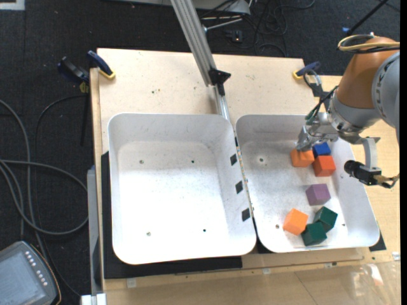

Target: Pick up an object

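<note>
Right bin (267,234) wall close beside tool (306,143) and crowded blocks (304,157).

Two bins, left bin (172,189) and right bin (270,170), white with fine dark speckling. Bench top (159,75) pale beige, flecked. Floor (44,138) black. Arm (372,88) grey with orange band. Blocks in right bin: orange block (302,158), blue block (322,149), darker orange-red block (325,165), lilac purple block (318,194), bright orange block (295,222), two dark green blocks (320,226), possibly teal. Corner clamps (102,65) blue and yellow.
</note>
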Motion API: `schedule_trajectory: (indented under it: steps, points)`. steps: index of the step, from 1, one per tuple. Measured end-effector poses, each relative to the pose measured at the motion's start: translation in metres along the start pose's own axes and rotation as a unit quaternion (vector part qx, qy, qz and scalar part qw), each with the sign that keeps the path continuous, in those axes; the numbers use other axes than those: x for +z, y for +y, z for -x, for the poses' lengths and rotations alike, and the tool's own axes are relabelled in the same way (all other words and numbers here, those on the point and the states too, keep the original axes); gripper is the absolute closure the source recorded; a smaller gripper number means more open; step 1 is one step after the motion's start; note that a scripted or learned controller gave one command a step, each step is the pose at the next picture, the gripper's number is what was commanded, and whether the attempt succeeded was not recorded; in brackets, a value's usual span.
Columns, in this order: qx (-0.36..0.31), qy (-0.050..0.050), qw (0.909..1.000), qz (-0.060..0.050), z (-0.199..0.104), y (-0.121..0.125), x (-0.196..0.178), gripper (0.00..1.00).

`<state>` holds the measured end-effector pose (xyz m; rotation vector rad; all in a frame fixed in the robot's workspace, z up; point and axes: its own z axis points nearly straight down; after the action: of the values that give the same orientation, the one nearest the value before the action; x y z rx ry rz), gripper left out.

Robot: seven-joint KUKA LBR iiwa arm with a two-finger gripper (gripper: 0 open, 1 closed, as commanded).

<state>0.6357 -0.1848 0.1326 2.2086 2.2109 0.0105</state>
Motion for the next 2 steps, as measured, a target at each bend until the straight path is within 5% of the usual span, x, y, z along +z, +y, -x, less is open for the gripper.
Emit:
schedule_trajectory:
  steps: [2]
  points:
    - [-0.001, 0.002, 1.0000, -0.004, 0.010, 0.010, -0.095, 1.00]
